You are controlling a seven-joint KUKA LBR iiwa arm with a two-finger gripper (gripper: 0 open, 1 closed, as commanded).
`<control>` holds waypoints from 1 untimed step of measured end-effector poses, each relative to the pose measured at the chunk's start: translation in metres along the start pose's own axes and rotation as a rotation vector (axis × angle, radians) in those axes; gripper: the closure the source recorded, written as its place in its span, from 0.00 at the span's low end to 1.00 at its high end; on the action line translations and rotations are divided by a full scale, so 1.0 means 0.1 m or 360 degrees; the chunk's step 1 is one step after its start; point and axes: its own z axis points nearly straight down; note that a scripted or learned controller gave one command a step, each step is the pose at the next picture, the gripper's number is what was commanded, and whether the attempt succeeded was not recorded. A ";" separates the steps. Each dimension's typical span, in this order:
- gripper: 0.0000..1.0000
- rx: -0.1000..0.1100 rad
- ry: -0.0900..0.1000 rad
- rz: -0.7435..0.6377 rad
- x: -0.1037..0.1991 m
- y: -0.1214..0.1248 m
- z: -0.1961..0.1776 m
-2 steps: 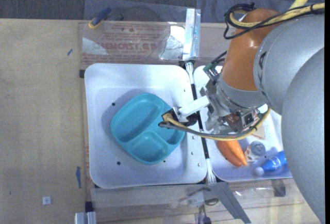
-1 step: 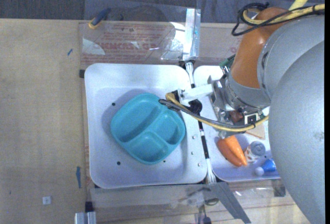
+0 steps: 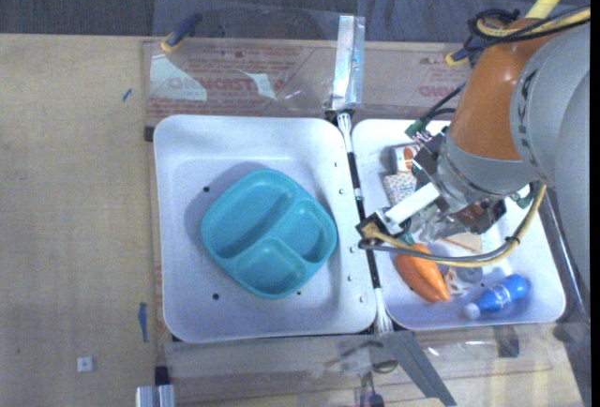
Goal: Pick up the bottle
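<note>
- The arm (image 3: 525,105) is nearest the camera and the biggest thing here. It is grey with an orange band, and it comes in from 3 o'clock and hangs over the right bin.
- The left bin (image 3: 178,208) is white and shallow. It sits at 9 o'clock from the arm.
- The right bin (image 3: 544,297) is white too, and it touches the left bin along the middle.
- A blue plate (image 3: 270,232) with three hollows lies in the middle of the left bin.
- The gripper (image 3: 427,227) is low over the middle of the right bin, among the small things. I cannot tell how its tips stand, because wires and parts hide them.
- An orange carrot (image 3: 422,276) lies just under the gripper, at about 6 o'clock from it.
- The bottle (image 3: 497,295) is blue with a white cap. It lies on its side in the near right corner of the right bin.
- From the gripper, the bottle is at about 4 o'clock, near but not touching. The carrot is closer to the gripper than the bottle is.
- The bottle's long side runs from about 8 o'clock to 2 o'clock. Its cap end points to 8 o'clock, toward the carrot.
- I think the gripper must go toward 4 o'clock and close across the bottle's thin side.
</note>
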 end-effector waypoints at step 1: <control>1.00 -0.0007 0.0009 0.0601 0.93 -0.01 0.55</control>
